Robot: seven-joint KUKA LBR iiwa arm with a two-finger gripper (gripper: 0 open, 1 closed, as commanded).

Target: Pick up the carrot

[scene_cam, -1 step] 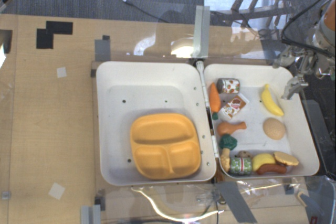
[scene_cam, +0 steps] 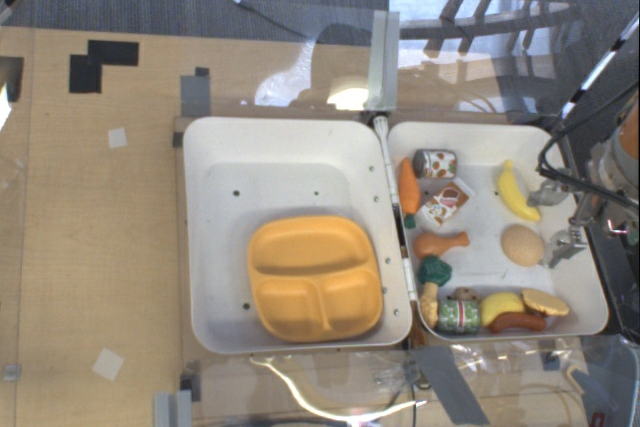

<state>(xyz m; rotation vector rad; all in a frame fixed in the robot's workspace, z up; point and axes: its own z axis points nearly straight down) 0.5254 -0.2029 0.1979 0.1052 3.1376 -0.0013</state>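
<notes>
the carrot [scene_cam: 408, 187], a smooth tapered orange piece, lies upright along the left wall of the right bin [scene_cam: 590, 260], with a small can [scene_cam: 434, 164] and a printed carton [scene_cam: 444, 205] just beside it and a chicken leg [scene_cam: 441, 242] and a green piece [scene_cam: 434, 270] below. the gripper [scene_cam: 566, 237] hangs at the bin's right side near a tan egg [scene_cam: 521, 245] and a banana [scene_cam: 516, 192], well apart from the carrot, and i cannot tell how it is set. the left bin [scene_cam: 215, 215] holds a glossy yellow divided plate [scene_cam: 314, 276], both bins on a pale wood bench [scene_cam: 90, 245].
</notes>
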